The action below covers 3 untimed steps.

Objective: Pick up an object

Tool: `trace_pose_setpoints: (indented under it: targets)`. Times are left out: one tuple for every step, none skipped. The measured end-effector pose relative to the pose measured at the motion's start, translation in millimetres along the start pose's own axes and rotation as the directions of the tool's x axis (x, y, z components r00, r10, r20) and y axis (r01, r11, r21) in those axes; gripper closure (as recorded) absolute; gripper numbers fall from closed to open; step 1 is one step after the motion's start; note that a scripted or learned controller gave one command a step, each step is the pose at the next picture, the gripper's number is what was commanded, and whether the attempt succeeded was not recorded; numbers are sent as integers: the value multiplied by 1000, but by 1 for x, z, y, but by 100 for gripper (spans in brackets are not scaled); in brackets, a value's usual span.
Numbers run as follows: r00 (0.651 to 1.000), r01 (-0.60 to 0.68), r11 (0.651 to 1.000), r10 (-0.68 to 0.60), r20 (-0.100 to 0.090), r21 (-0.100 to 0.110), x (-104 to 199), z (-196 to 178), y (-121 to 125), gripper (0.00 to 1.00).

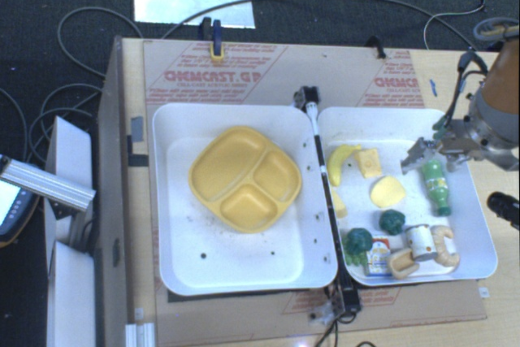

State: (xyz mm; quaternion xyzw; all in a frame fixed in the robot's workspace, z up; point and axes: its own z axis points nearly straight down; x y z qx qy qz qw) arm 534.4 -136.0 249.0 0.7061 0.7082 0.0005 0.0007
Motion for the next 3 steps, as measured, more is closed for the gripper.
trace_pose_setpoints:
  targets:
    - [1000, -2, 1000, 2, 0, 0, 20, 164, -29, 0]
    - [1000, -1, 1000, 1, 0, -3, 20, 154, -28, 100]
    - [1000, 0, 1000, 0, 0, -2, 74, 64, 34, 100]
